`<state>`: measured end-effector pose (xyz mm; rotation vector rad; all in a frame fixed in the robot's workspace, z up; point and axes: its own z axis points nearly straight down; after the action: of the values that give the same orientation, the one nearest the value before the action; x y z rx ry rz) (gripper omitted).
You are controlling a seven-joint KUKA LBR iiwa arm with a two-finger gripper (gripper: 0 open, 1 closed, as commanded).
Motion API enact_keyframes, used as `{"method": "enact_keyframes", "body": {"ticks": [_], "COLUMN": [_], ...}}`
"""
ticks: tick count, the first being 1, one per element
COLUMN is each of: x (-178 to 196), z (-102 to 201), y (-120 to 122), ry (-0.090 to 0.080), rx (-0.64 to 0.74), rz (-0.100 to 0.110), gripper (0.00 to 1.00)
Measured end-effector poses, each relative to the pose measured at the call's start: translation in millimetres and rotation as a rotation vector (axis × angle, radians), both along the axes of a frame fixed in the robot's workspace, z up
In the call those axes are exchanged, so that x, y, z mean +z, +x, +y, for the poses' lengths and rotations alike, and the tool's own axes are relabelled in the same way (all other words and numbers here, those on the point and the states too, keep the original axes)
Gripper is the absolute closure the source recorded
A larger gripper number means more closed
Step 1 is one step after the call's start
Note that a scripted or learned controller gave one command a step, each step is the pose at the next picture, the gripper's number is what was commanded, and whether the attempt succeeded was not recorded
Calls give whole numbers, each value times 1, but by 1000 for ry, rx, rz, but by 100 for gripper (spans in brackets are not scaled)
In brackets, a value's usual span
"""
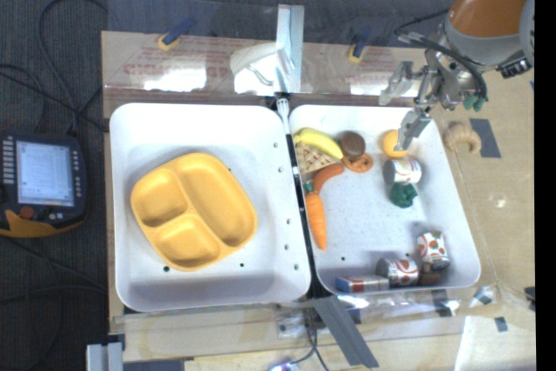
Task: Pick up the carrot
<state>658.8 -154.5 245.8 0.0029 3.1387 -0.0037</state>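
Note:
The carrot (316, 220) is orange with a green stub at its top end. It lies lengthwise along the left wall of the right bin (373, 226), near the middle. My gripper (408, 104) hangs over the far right part of that bin, well up and to the right of the carrot. Its fingers stand open with nothing between them. One fingertip (417, 122) points down towards a small orange-and-yellow piece (395, 143).
Just beyond the carrot lie a red pepper-like piece (327, 175), a waffle (310, 158), a banana (318, 141) and a brown round item (352, 143). A white-and-green object (404, 182) sits to the right. Small cans (432, 250) line the near edge. The left bin holds a yellow divided plate (193, 208).

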Motion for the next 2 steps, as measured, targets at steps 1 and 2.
{"method": "enact_keyframes", "body": {"ticks": [1, 2], "x": [-147, -155], "z": [-22, -25], "y": [-3, 0], "ry": [1, 7], "rx": [-141, -378], "rz": [-8, 2], "gripper": [0, 0]}}
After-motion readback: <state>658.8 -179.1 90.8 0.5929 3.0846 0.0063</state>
